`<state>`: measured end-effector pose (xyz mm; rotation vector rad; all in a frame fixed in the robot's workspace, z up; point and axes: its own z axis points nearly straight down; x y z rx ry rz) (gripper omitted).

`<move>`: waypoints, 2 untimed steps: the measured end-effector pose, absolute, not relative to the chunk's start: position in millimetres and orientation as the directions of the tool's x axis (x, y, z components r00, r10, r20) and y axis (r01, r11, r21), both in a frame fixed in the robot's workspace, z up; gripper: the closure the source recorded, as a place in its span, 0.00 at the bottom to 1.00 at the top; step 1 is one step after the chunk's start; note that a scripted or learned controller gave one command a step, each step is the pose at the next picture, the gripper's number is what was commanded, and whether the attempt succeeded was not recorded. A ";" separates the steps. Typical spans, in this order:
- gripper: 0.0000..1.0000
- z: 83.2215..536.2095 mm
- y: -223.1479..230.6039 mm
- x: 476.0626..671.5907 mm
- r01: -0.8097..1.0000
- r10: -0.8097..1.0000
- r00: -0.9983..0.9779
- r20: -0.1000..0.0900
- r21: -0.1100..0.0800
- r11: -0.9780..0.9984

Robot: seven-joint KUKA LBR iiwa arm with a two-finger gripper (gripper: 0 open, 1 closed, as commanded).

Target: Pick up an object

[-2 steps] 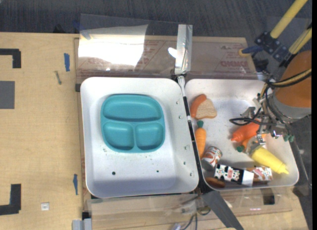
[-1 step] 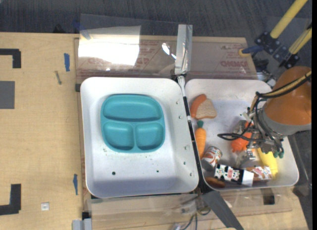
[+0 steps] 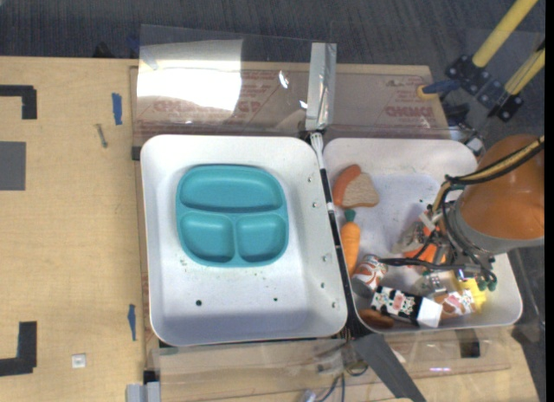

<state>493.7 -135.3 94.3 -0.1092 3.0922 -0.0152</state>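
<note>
The right bin [image 3: 407,184] holds several small objects: a tan bread slice [image 3: 357,191], a carrot [image 3: 351,244], a small can with red marks [image 3: 367,272], a black and white box [image 3: 400,305] and yellow pieces [image 3: 467,295]. The arm's orange band [image 3: 506,201] hangs over the bin's right side. Beneath it the gripper [image 3: 433,249] reaches down among wires toward the clutter at the bin's front right. Its fingertips are hidden by the wrist and cables.
The left bin [image 3: 164,305] carries a teal divided tray [image 3: 232,213]. A clear plastic sheet [image 3: 225,88] and a metal divider [image 3: 318,88] stand behind the bins. Yellow poles [image 3: 511,19] rise at the top right.
</note>
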 end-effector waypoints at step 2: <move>0.00 91.0 -102.9 492.1 -0.092 -0.092 -0.995 -0.023 -0.018 0.996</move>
